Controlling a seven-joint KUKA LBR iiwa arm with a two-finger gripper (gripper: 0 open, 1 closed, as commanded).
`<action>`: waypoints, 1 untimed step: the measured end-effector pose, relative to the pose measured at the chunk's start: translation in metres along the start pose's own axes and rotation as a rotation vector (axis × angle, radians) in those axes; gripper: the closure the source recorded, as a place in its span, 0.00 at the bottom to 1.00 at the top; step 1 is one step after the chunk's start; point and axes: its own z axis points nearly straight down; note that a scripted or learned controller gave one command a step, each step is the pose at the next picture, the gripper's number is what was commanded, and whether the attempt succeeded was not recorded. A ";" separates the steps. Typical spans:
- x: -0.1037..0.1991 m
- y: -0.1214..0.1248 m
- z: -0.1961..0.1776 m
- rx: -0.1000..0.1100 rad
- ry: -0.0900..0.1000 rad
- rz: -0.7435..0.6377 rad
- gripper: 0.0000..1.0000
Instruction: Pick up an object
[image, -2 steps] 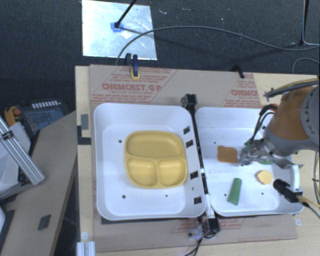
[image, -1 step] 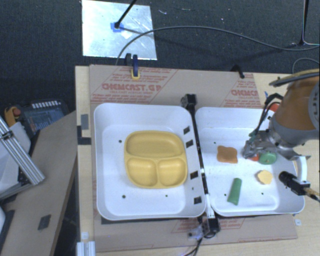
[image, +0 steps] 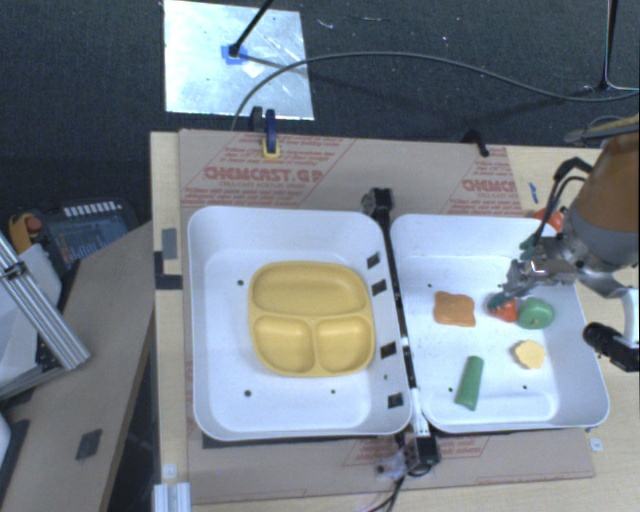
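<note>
Red-and-green toy vegetable under gripper (finger state: cannot tell); probably light, hard, slippery plastic, so grasp across its narrow middle.

An orange piece, red-and-green item, yellow chunk and green cylinder are lying apart in the right bin.

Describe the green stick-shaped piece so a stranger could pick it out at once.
Look in the right bin, at its near edge. The green stick lies there, nearly upright in the picture, below the orange piece and left of the yellow chunk. It alone is long and thin.
</note>
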 end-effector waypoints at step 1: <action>0.000 0.001 0.000 0.005 0.001 0.000 1.00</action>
